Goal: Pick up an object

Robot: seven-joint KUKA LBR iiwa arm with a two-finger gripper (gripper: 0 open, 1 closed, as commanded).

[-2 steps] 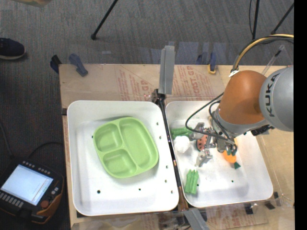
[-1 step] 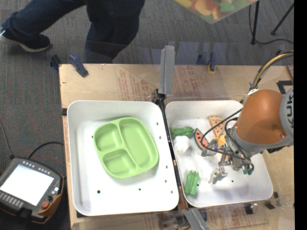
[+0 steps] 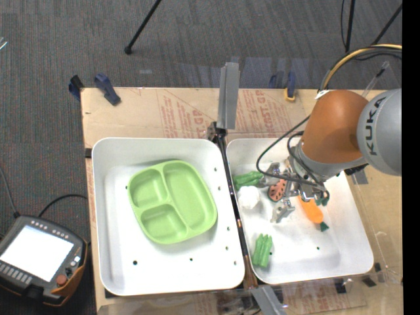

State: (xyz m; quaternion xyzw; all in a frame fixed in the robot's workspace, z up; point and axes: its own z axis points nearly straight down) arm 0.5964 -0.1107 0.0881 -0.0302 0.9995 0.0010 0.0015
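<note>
At the far left bottom corner a control tablet (image 3: 36, 258) with a bright screen is cut off by the edge of the picture, and its cable runs away over the dark carpet. The left bin (image 3: 108, 159) holds one light green plate (image 3: 172, 201) with three compartments, lying flat and a little turned; all of it is seen clearly. Between the two bins a grey upright bar (image 3: 228, 97) stands at the back edge. In the right bin (image 3: 348, 251), near its left wall, a small white object (image 3: 249, 197) lies just beside a green piece (image 3: 248, 178), whose right end goes under the cables of the arm, so its full shape is hard to make out. Lower, near the front, a second green object (image 3: 262, 251) with ribs lies alone and is fully visible. The gripper (image 3: 283, 210) hangs low over the middle of this bin, and the large orange wrist hides much of the bin behind it. I cannot tell how the pincer stands, because metal parts and wires are mixed there. A reddish round piece with dark spots (image 3: 277, 190) is partly covered beside it. Just right of the gripper lies an orange object like a carrot (image 3: 311, 211) with a small green end, and its upper part is hidden under the arm.
</note>
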